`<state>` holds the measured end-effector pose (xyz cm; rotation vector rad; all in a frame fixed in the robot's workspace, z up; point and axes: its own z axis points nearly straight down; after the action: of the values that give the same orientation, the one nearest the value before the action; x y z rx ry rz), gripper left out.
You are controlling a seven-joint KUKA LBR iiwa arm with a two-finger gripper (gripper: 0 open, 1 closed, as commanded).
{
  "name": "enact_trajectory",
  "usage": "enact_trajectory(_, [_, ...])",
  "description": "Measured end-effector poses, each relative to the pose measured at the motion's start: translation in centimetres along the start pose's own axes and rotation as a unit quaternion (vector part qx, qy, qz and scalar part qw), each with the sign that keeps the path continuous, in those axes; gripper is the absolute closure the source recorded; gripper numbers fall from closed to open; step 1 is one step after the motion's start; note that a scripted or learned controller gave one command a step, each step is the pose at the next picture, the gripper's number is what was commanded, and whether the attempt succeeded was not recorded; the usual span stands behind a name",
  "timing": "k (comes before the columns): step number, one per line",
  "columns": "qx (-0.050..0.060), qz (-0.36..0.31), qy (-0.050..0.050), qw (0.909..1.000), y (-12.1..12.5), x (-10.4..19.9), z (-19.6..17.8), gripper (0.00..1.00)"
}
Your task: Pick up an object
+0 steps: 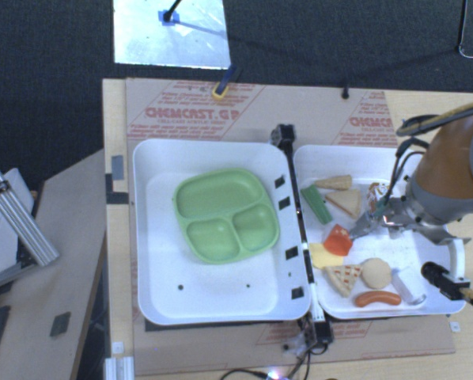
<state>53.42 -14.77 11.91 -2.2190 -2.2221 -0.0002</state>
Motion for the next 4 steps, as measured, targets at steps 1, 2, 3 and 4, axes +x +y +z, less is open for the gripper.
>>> enact_trajectory(1, [-0.004,0.0,0.0,1.0,0.4,0.0,3.0,0.0])
enact_trajectory(2, [-0.008,0.001,-0.002,1.0,0.6,-0.1,1.8,1.0])
enact_trajectory(3, [-0.003,-0.001,-0.001,1.0,-0.2,0.1,-4.0,1.0])
enact_trajectory(4, [-0.004,-0.002,-0.001,1.0,-0.5,0.1,-10.3,1.0])
